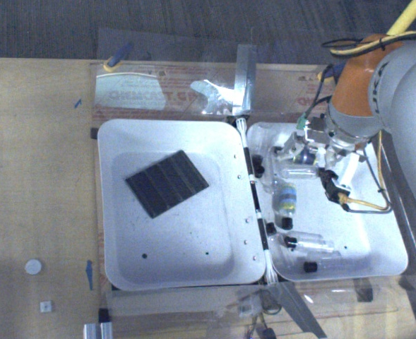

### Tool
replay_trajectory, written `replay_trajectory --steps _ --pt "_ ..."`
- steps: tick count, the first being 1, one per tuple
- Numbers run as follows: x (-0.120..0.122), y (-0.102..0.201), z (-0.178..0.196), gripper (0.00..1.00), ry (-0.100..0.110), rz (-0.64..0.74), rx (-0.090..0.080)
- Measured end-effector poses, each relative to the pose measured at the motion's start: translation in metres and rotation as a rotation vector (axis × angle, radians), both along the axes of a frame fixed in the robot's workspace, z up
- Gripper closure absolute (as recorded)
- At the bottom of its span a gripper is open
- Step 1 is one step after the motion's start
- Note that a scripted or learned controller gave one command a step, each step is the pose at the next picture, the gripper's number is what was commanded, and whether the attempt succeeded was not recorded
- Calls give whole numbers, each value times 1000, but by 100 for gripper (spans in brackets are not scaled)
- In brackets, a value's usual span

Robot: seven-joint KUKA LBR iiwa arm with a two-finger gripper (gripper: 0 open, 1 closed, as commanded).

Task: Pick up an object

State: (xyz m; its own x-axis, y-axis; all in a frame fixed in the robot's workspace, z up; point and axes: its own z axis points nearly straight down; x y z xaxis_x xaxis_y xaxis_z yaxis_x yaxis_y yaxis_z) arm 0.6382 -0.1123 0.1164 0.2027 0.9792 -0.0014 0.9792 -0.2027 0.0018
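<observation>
A dark ribbed panel (pixel 167 183) is lying in the left bin (pixel 116 260). In the right bin (pixel 384 256), clear bottles (pixel 286 198) are resting while the gripper (pixel 299 157) is reaching among them; its opening cannot be told. The grasp is seemingly pending, needing a firm close, then lift.

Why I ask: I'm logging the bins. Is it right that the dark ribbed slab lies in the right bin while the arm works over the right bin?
Not quite. The camera view shows the slab lying in the left bin, apart from the arm. The rest holds: the arm works over the right bin, its gripper low among small clear items.
</observation>
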Motion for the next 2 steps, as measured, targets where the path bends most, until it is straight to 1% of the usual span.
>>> replay_trajectory --steps 1,2 --pt "-57 -58 89 0 0 8 0" --pt "-44 -45 4 0 2 74 2"
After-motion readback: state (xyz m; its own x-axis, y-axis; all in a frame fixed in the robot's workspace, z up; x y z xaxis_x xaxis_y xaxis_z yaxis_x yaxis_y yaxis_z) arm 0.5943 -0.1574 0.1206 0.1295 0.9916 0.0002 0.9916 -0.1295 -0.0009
